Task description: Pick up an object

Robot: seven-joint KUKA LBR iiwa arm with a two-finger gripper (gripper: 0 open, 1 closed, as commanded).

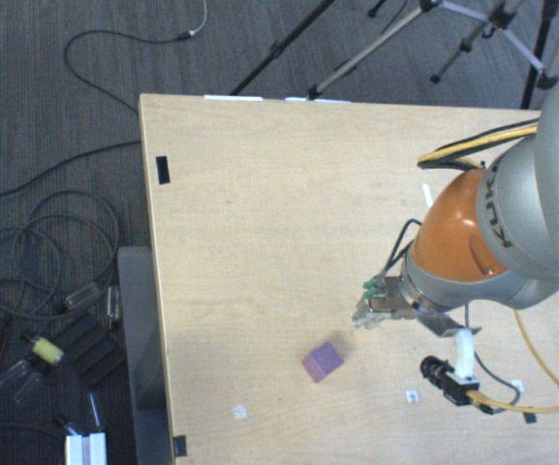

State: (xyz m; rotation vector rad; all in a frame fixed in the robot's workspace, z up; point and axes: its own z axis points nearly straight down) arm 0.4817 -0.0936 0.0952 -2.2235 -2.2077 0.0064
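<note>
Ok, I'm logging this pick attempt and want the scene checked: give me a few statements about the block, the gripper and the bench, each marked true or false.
1. A purple block lies on the wooden bench top. True.
2. The gripper holds the purple block. False: the block lies apart from it, lower and to the left in the view.
3. The arm's orange band is above the gripper. True.
4. The block sits at the bench's far edge. False: it is near the near edge.
5. A small black marker sits near the bench's left edge. True.
</note>
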